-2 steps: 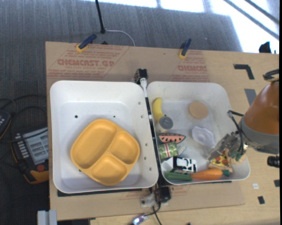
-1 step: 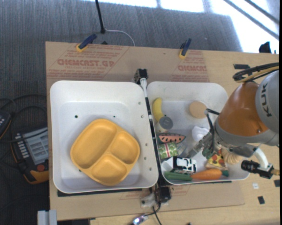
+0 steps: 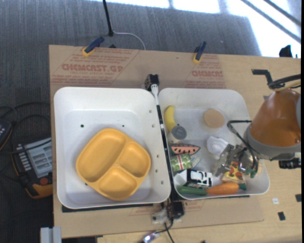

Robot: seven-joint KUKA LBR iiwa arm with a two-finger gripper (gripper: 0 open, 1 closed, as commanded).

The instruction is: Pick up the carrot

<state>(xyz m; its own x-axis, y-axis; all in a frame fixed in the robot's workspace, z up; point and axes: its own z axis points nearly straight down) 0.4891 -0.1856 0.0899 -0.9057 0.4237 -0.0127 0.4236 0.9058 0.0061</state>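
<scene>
The carrot (image 3: 223, 189) is not yet lifted; the gripper (image 3: 234, 162) is poised just above it, grip state indiscernible.

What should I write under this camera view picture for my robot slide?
Robot gripper low in the right bin, just above the orange carrot; yellow divided plate in the left bin.

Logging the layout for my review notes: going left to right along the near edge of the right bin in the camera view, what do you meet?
Black-and-white toy → carrot → gripper, above the carrot's right end.
</scene>
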